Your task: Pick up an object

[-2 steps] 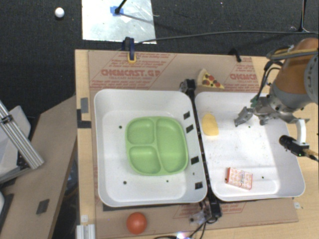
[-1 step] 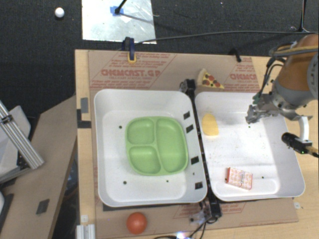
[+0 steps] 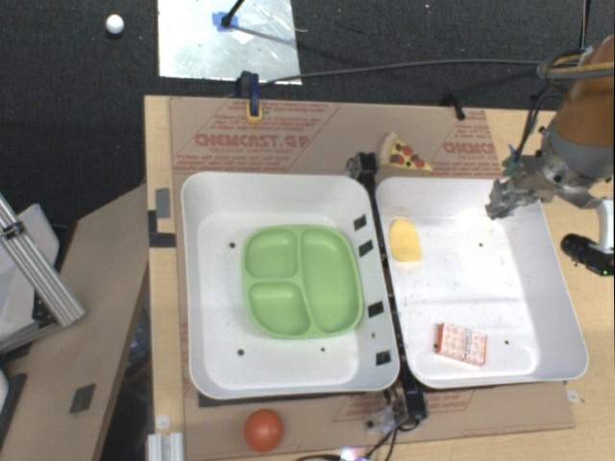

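While the hand (image 3: pixel 504 200) is hanging over the right bin's (image 3: pixel 538 353) far right corner, whether it's open or closed is impossible to tell, nothing seen in it. In that bin a yellow block (image 3: pixel 405 241) is lying near the left wall, a pink packet (image 3: pixel 462 344) near the front. A green divided tray (image 3: pixel 302 280) is sitting in the left bin (image 3: pixel 207 353). An orange ball (image 3: pixel 263 429) is lying on the bench (image 3: pixel 461 133) in front.

bins (image 3: pixel 288 195): white plastic, smooth, semi-gloss | tray (image 3: pixel 302 280): green plastic, matt | bench (image 3: pixel 317 133): brown printed cardboard, matt | sheet (image 3: pixel 228 27): shiny foil
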You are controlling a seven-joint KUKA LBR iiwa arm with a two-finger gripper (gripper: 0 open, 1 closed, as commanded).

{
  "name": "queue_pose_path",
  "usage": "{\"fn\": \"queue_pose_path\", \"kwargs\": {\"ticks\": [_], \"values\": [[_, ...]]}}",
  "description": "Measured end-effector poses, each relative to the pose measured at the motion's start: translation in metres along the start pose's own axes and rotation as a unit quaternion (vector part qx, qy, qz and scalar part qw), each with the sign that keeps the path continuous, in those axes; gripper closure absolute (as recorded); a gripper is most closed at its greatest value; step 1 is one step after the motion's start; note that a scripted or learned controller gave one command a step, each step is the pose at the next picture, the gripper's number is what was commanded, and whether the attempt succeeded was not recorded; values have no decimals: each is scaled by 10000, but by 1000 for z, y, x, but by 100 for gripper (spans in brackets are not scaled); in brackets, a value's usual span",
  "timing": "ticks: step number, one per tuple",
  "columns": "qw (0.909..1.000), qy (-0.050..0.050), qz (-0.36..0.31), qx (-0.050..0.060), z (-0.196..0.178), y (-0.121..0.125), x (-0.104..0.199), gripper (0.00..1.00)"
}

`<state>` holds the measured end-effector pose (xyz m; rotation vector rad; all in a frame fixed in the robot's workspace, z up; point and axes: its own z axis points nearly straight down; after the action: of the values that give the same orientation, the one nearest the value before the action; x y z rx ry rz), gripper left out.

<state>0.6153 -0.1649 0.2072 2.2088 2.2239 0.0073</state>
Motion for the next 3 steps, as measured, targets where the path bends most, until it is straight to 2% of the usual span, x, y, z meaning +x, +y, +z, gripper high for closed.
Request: {"fn": "queue_pose_path", "kwargs": {"ticks": [1,2,3], "values": [[10000,-5,9,-1,-58,-6,-6,100],[10000,4,2,21,-67,-4,-7,100],[10000,21,-16,36,-56,-6,55,100]]}}
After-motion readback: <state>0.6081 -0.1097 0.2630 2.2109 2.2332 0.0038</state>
